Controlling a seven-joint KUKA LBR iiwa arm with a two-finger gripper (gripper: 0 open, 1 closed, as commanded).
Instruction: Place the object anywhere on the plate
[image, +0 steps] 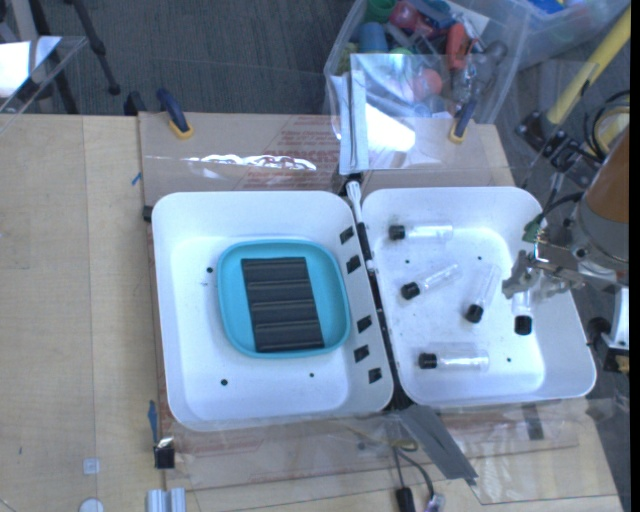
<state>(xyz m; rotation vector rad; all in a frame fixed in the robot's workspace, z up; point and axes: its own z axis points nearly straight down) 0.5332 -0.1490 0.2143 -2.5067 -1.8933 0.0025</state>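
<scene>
Vials, clear with black caps, are scattered across the right bin (560, 375), and that's where all the action sits: one vial (420, 232) lies near the far wall with its cap to the left, a second vial (430, 279) rests tilted in the middle, a third vial (480, 296) lies slanted just right of it with its cap toward the near side, and a fourth vial (455, 359) lies flat along the near side, cap to the left. A loose-looking black cap or short piece (522, 324) sits just under the gripper; whether it belongs to another vial, I cannot tell. The gripper (530, 282) hangs over the right part of that bin, coming in from the right with the orange-banded arm (610, 200) above it, and whether the fingers are spread or closed I cannot tell from this angle; nothing is plainly seen between them. Over in the left bin (180, 300), well apart from every vial, the blue plate (232, 300) lies flat in the middle, carrying a dark ribbed rectangular pad (283, 303) across its centre. No vial touches the plate. A row of small black clips (358, 295) runs along the seam where the two bins meet, and both bins sit on the pale wooden table (70, 300).
</scene>
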